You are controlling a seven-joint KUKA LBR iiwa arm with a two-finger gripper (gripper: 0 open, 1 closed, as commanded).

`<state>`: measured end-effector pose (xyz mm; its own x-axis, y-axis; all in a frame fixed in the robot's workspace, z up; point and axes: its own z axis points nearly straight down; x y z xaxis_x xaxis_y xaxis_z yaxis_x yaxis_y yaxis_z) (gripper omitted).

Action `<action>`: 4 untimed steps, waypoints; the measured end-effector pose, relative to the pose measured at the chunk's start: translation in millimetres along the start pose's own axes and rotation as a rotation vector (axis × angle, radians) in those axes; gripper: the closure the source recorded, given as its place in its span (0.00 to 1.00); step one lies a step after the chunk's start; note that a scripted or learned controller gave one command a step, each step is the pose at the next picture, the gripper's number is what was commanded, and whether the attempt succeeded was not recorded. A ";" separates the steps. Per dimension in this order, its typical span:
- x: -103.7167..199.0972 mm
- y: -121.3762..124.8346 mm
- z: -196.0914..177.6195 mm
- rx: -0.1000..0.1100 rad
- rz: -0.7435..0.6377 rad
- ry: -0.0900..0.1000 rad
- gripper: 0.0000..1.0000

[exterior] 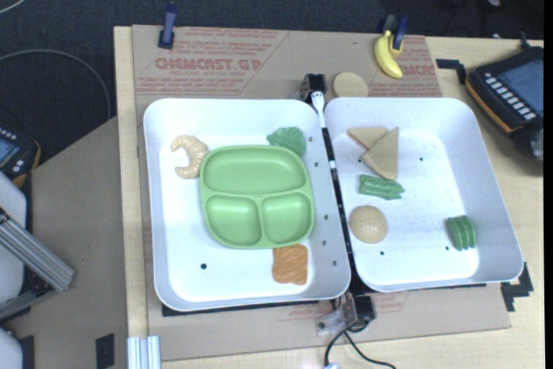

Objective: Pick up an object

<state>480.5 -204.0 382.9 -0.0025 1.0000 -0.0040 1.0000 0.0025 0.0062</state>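
In the left bin [164,186] lies a green divided plate [257,195]. Around it are a tan croissant [188,155], a green leafy piece [288,139] and an orange fried piece [291,264]. The right bin [484,186] holds tan bread wedges [378,149], a green bean pod [380,187], a round beige bun [368,223] and a green ridged piece [460,232].
On the cardboard behind the bins lie a yellow banana [388,56] and a beige disc [350,85]. Blue clamps [168,24] hold the board's back edge. A black and orange handheld pendant [511,92] sits at the far right.
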 end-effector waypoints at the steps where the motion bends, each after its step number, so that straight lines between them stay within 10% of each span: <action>1: 8.6 43.6 159.2 0.017 0.000 0.009 1.00; 3: 94.0 -4.1 243.4 0.012 0.003 0.007 1.00; 4: 185.4 31.3 87.5 -0.015 -0.011 0.007 1.00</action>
<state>511.9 -18.9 294.9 -0.0137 0.9999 0.0026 0.9997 0.0137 0.0211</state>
